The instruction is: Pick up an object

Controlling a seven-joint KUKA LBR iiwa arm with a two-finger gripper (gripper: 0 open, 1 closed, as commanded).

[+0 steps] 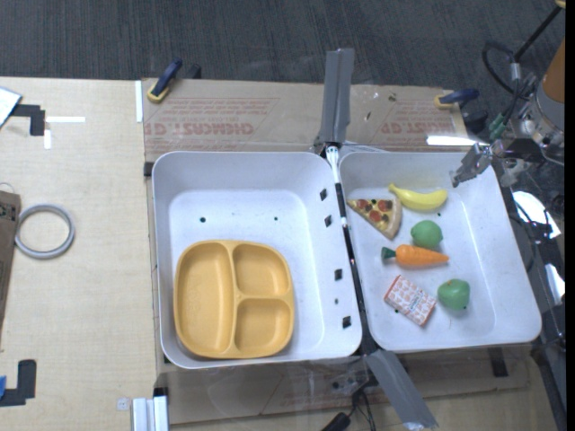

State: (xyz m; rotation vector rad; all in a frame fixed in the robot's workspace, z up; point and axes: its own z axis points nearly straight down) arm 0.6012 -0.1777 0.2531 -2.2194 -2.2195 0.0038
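Looking on: near edge of the bench first, then back toward the arm.
Plate (234, 297): yellow, three-part, lower left of the left bin (171, 196); nothing on it.
Box (411, 300): small pink printed pack, lower middle of the right bin (503, 241), lying flat and a bit skewed.
Green fruit (455, 294): just right of the box, apart from it.
Carrot (415, 257): orange, lying across the bin middle, green tip pointing left; near a second green piece (427, 233) just above it, perhaps touching.
Pizza (375, 214): slice at the upper left of the right bin, near the divider.
Banana (418, 197): yellow, upper middle, right of the pizza, well clear of the walls.
Gripper (469, 165): hanging at the upper right rim of the right bin, above and right of the banana; too small and dark to say how the fingers stand, and nothing seen between them.
Step in hand, as I judge it: approach, nothing lifted yet.
Doing it well: the banana is closest and has free room; come straight down over its middle, fingers across the narrow width, not along the curve.
Risk: the carrot and green piece sit close, so a grasp there may nudge both.
Tape roll (42, 231): far left on the bench, out of play.
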